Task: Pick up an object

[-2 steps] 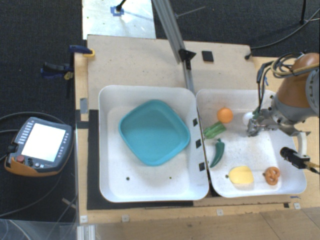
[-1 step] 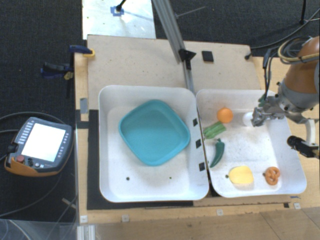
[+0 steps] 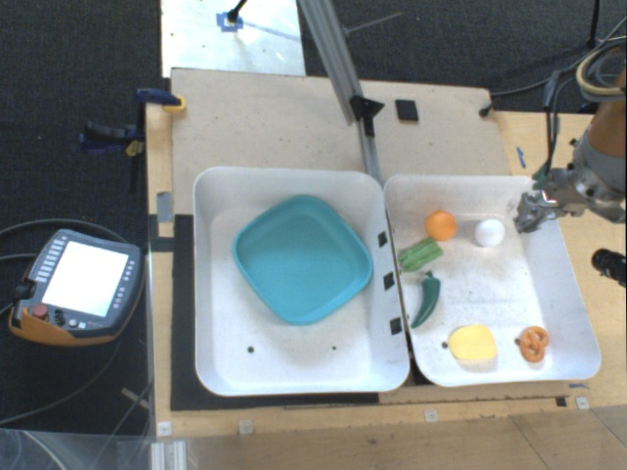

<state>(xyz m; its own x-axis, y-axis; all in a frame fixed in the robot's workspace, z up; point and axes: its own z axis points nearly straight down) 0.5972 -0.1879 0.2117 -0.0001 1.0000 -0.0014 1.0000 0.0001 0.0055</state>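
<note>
Hand (image 3: 530, 211) hovers at the right bin's (image 3: 573, 292) far edge beside a white ball (image 3: 489, 231); its grip cannot be told.

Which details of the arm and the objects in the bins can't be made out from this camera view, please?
- Gripper: too small and dark to tell its finger state.
- Arm: cut off by the right edge.
- White ball: contact with the gripper unclear.
- Orange pretzel-like item: too small to identify.
</note>
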